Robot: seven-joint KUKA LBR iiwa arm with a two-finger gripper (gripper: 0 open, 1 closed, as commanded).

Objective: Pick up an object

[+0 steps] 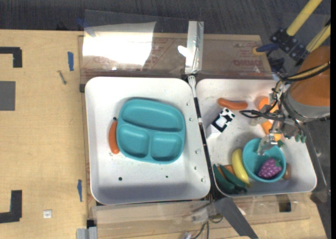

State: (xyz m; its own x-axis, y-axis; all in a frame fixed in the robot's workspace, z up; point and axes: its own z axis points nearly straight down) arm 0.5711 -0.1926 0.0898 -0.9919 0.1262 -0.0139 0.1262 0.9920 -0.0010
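Observation:
My gripper [271,139] hangs over the right bin [307,151], just above the back rim of a teal bowl [255,162]. Purple grapes [269,168] lie inside that bowl. A yellow banana [240,165] leans on the bowl's left side, with a dark green item [229,178] below it. An orange sausage-shaped piece [232,104] lies at the back of the bin beside a black-and-white block [224,119]. Small orange pieces [264,105] sit close under the wrist, partly hidden by it.
The left bin [100,101] holds a teal divided plate [151,130] with an orange sausage [113,137] along its left edge. A metal divider [195,49] stands behind the bins. The arm's orange band [315,83] looms over the right bin's far right corner.

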